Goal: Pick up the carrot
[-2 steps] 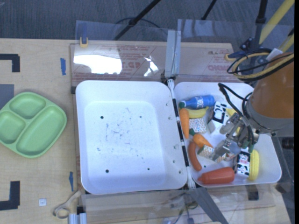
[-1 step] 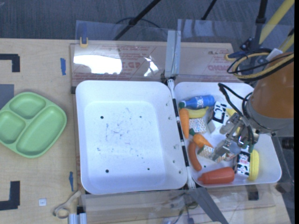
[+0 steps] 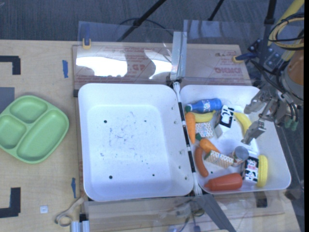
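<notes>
The carrot (image 3: 190, 126), orange and tapered, lies against the left wall of the right bin (image 3: 282, 164), just below a blue bottle (image 3: 205, 105). A smaller orange piece (image 3: 208, 145) lies lower down in the pile. My gripper (image 3: 251, 121) hovers over the right side of that bin, well to the right of the carrot. It is open, with one finger (image 3: 253, 105) pointing up-left and the other one (image 3: 251, 133) down-left. Nothing sits between them; a yellow banana (image 3: 241, 121) lies in the bin beneath.
The right bin also holds a brownish-red sausage (image 3: 200, 161), a red item (image 3: 224, 181), a yellow bottle (image 3: 257, 170), a grey can (image 3: 240, 153) and small boxes. The left bin (image 3: 128, 137) stands beside it. A green divided plate (image 3: 31, 128) lies at far left.
</notes>
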`<state>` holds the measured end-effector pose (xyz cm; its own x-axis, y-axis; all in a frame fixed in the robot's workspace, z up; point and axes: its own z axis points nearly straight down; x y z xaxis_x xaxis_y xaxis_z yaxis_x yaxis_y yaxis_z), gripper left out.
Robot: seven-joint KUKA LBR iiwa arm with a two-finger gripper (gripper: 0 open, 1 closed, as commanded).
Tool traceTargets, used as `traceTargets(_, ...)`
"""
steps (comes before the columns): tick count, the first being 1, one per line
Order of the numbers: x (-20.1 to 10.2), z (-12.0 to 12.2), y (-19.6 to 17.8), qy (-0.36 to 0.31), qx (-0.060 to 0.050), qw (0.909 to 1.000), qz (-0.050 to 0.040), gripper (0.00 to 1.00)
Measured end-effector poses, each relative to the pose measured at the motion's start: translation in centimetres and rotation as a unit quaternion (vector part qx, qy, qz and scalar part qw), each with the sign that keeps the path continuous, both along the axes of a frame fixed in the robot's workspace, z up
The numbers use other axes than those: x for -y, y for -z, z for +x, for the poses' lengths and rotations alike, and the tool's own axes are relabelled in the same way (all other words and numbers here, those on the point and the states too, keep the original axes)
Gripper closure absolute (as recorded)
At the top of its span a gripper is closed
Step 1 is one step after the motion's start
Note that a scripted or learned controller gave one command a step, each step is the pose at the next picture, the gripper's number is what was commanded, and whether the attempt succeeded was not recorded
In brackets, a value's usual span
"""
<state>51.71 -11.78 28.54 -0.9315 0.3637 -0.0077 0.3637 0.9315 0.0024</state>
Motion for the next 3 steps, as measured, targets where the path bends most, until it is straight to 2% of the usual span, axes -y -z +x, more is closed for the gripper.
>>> traceTargets(1,2.8,-2.9,19.5,0.031,0.011,0.9995,-0.0013,0.0)
traceTargets(2,2.2,-1.3,9.0,-0.339,-0.001,0.9408,-0.0014,0.0)
traceTargets(3,-1.8,-2.4,16.7,-0.392,-0.003,0.9198,-0.0001,0.0)
